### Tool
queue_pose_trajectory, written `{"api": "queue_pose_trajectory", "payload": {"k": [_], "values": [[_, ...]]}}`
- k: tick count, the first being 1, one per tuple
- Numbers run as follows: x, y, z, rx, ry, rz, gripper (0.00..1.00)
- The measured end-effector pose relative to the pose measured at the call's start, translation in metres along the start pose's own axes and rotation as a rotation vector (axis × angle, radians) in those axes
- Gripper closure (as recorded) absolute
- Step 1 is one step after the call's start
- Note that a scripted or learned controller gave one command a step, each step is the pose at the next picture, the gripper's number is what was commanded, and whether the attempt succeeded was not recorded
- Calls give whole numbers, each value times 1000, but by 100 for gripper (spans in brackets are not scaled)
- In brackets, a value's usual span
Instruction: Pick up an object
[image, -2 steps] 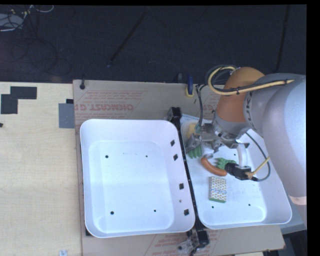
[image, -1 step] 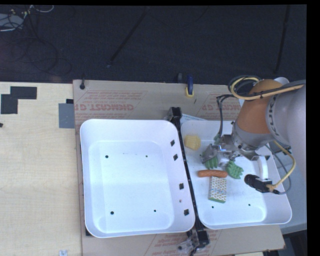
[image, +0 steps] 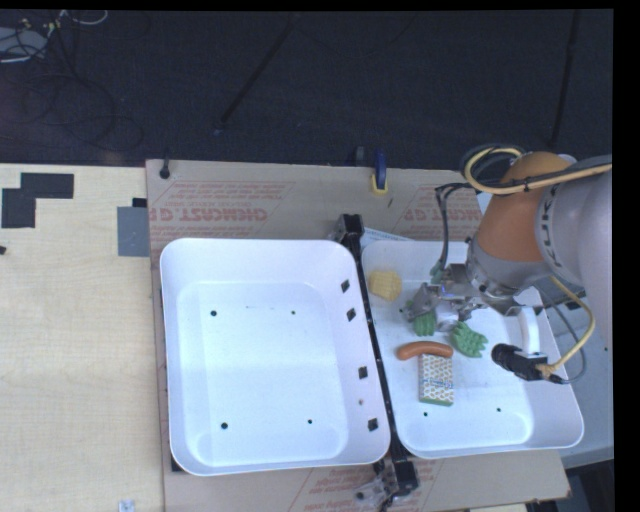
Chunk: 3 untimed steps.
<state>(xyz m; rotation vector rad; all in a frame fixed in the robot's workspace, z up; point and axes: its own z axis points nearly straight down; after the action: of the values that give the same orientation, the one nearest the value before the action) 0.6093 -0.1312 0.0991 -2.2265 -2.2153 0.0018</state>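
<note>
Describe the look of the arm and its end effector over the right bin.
The arm is rounded and grey, with a broad orange band above the wrist. Yellow and black cables loop over it. The end effector is a small grey metal assembly with dark parts.

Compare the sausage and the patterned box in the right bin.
The sausage is orange-red, thin and rounded; the box is pale with a fine pattern and green trim, flat and rectangular. The sausage lies crosswise in the right bin; the box runs lengthwise, toward the bin's near edge. The sausage is nearer the tool. Both lie flat on the bin floor, close together.
</note>
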Motion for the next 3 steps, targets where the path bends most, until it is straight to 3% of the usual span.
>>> {"api": "queue_pose_trajectory", "payload": {"k": [1,3], "values": [[90,-43,-94,-3,4,-13,100],[84,-43,-107,7,2,-3,100]]}}
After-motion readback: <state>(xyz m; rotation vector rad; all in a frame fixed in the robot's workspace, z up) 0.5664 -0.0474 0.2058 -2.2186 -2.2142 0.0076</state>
